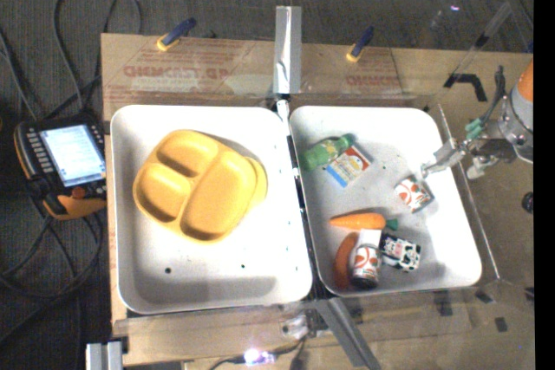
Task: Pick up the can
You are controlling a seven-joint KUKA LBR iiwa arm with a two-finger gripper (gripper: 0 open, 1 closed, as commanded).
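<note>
Can (414, 194): lies tilted on the floor of the right bin (451, 269), near its right wall, about halfway along that wall.
Gripper (436, 162): reaches in over the right bin's right rim, fingertips just above and to the upper right of the can; whether they touch it cannot be told.
Finger state: cannot tell whether apart or together; nothing is seen between them.
Other contents, right bin: green bottle (324, 152) and small carton (348, 165) toward the back left; carrot (356, 222) in the middle; second can (365, 264) and a black-and-white carton (401, 251) at the front.
Left bin (130, 273): holds a yellow divided tray (199, 184).
</note>
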